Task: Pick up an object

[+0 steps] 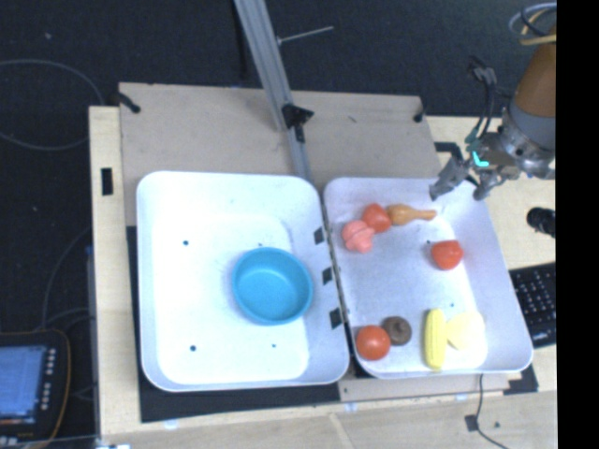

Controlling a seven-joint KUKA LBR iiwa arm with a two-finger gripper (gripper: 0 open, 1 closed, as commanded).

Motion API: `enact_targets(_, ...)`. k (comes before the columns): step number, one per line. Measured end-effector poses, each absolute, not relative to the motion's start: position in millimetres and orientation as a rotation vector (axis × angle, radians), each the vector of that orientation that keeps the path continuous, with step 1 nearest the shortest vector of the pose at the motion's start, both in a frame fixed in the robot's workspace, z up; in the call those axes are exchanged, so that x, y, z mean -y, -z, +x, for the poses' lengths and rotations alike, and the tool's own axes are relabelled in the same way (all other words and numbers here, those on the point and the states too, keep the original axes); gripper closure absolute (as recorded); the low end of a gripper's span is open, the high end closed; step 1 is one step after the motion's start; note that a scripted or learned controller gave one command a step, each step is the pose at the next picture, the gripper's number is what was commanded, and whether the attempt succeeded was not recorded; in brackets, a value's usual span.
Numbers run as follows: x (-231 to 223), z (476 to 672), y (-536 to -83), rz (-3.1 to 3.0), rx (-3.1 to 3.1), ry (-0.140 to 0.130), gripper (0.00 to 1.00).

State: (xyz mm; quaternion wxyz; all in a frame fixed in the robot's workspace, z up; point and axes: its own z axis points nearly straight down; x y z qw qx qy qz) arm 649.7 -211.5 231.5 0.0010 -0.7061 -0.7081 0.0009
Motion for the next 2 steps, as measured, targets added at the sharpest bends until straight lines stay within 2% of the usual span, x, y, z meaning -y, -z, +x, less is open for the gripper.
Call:
enact_targets(1,211.6,651.1,-235.4,-2.220,2.228,0.003,0.00)
enact_targets(2,210.3,654.4,-172.5,-2.214,2.228,-0.006,0.00)
